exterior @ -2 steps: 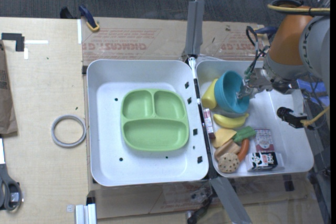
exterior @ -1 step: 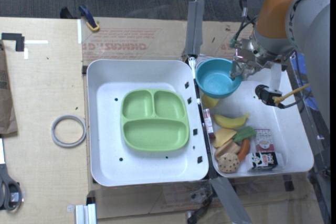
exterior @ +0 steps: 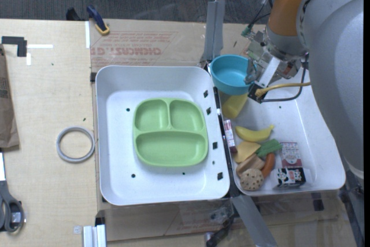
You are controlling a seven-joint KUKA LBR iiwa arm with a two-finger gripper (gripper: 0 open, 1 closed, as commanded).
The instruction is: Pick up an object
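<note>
1. Grey arm (exterior: 335, 37) with orange band, reaching in from the right over the right bin's (exterior: 315, 142) far end.
2. Hand (exterior: 258, 79) tilted down and left, right against the blue bowl's (exterior: 230, 73) near rim; cannot tell whether spread or pressed together.
3. Bowl raised at the bins' shared wall, upright, opening up; whether pinched, cannot tell.
4. Yellow block (exterior: 235, 106) just below the bowl.
5. Banana (exterior: 254, 133) near the right bin's middle, with a cheese wedge (exterior: 245, 151), a green piece (exterior: 269, 147), a carrot (exterior: 268, 164) and a cookie (exterior: 252, 180) clustered just below.
6. Small milk carton (exterior: 291, 176) at the near right corner, beside a red-and-white packet (exterior: 290, 154).
7. Green divided plate (exterior: 170, 132) flat in the left bin (exterior: 110, 142).
8. Tape ring (exterior: 76, 143) on the bench (exterior: 46, 95), left of the bins.
</note>
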